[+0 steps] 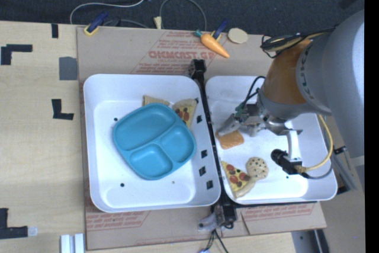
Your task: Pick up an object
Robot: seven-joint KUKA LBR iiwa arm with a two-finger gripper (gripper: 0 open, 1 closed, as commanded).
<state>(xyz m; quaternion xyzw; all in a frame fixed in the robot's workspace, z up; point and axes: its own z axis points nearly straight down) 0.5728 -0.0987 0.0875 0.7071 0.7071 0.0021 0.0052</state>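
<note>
In the right bin (314, 189) lie a tan-orange toast slice (231, 140), a pizza slice (235, 177) and a round cookie (257, 167). My gripper (228, 125) reaches in from the right and sits low at the bin's left side, right at the toast slice's upper edge. Nothing visibly hangs from it. The grey arm with its orange band (284, 77) covers the bin's upper right part.
The left bin (98, 127) holds a blue divided plate (154, 140), with a second pizza slice (186, 109) and a tan piece (154, 101) at its far edge. A toy carrot (214, 45) and a pale disc (238, 36) lie on the cardboard behind the bins.
</note>
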